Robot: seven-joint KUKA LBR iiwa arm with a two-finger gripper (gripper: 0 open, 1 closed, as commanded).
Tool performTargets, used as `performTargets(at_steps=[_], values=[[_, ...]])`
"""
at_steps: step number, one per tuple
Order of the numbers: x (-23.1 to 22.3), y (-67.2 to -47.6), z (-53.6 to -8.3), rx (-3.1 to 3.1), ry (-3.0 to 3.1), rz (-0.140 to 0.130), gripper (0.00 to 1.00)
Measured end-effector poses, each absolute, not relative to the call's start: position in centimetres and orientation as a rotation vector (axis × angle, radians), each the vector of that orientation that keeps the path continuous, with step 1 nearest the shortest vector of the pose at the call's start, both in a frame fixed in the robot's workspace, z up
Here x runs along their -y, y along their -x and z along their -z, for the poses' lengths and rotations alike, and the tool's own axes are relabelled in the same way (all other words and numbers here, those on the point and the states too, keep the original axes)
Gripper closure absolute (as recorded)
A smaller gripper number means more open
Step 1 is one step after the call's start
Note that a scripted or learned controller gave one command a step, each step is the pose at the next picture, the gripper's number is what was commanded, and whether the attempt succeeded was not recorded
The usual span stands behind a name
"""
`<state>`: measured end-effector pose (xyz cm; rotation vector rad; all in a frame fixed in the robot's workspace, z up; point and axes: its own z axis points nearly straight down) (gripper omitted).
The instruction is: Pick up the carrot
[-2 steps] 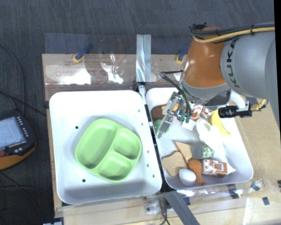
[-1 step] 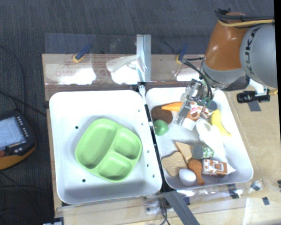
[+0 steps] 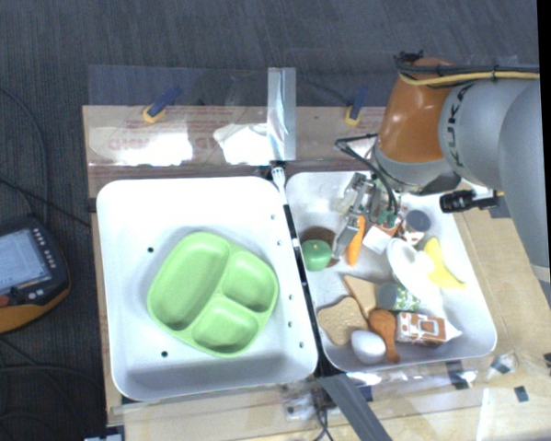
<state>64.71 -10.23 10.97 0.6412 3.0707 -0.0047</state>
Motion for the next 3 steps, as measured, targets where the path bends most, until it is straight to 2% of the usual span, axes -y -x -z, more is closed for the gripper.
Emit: performTargets(at_steps=[1,2,3], values=[[10.8,-61.6,-9.1,-3.047,-0.693,-0.002,0.00],[10.8,-61.9,-10.3,-3.040,-0.689,0.000,1.00],[6.6,-60.1,-18.6,-2.991,-0.939,-0.001,1.00]])
